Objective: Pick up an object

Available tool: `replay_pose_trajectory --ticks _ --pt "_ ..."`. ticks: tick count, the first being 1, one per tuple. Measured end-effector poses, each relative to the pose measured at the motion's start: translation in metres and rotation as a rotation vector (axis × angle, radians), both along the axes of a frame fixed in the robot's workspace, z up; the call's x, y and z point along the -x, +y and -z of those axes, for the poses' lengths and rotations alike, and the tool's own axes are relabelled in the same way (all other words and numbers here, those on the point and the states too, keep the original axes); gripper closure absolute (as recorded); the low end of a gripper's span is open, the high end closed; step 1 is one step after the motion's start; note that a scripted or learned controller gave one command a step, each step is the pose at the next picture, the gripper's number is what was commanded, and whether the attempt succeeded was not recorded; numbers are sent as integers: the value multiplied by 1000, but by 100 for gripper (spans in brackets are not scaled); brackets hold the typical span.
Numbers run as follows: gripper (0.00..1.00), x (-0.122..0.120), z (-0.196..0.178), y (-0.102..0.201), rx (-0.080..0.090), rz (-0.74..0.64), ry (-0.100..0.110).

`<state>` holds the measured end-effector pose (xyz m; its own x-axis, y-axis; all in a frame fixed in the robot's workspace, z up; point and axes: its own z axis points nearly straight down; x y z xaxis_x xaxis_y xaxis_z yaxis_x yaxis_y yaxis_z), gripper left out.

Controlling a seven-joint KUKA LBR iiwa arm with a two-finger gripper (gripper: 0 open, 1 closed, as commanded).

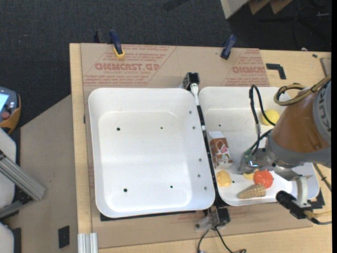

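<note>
your grey arm (310, 130) reaches into the right bin (231, 96), its claw (251, 164) low over a cluster of toy food; whether it is open or closed, you cannot tell. just to the claw's left stands a brown-and-white carton (220, 150), likely light and stiff, best taken across its flat sides. below the claw lies a tan cone (251, 192), tapered and apt to slip. touching its lower right, an orange-red piece (264, 178); lower left, a small yellow piece (224, 179), probably hard and smooth.

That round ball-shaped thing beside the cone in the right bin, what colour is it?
Orange-red. The round ball-shaped object lies in the right white bin, clearest in the camera view.
</note>
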<state>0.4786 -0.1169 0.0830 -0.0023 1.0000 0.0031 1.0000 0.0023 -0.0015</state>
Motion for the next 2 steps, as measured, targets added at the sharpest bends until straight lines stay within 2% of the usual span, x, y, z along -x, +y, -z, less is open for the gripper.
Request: replay_pose_trajectory --ticks 1,2 --pt "100 -14 -144 51 4 -5 -17" --pt "100 0 -100 43 2 4 3"
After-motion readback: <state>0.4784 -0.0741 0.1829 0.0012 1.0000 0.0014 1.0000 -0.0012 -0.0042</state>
